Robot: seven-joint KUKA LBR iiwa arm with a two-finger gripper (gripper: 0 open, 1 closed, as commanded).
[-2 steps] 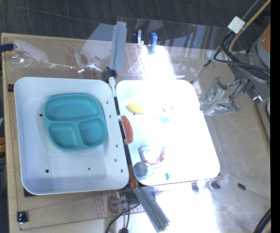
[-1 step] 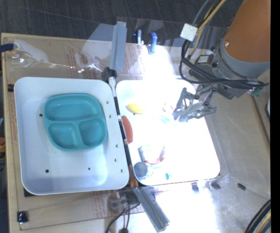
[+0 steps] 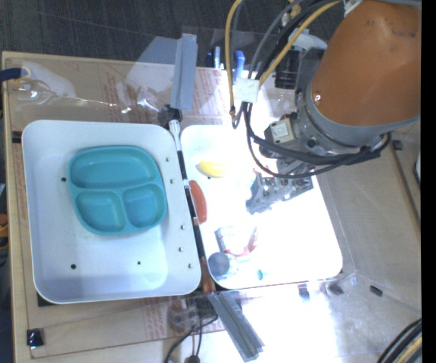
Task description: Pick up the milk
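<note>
Landmark: the divider point(image 3: 188, 203) where the two white bins meet.

Left bin point(image 3: 44, 225), left of the divider: a teal three-compartment plate point(image 3: 117, 187) lies flat near its middle, apart from the walls.

Right bin point(image 3: 320, 240), right of the divider, strongly overexposed, floor washed to white. Against the divider, a slim red-orange item point(image 3: 197, 200) lies lengthwise along it. A little farther right and toward the bin's far end, a yellow item point(image 3: 211, 169), banana-like, blurred. Toward the near end, just right of the divider, a small pale carton-like object with red markings, taken for the milk point(image 3: 234, 241), lies on the floor, tilted; glare eats its outline. Just nearer than it, a round grey-blue piece point(image 3: 219, 263). A tiny teal speck point(image 3: 260, 274) sits right of that.

Arm: grey with orange band point(image 3: 377, 51), cables looping above, over the right bin's far half. Gripper point(image 3: 267, 197) hangs right of the divider, between the yellow item and the milk, apart from both. Nothing visible between its tips; spread cannot be told in the glare.
</note>
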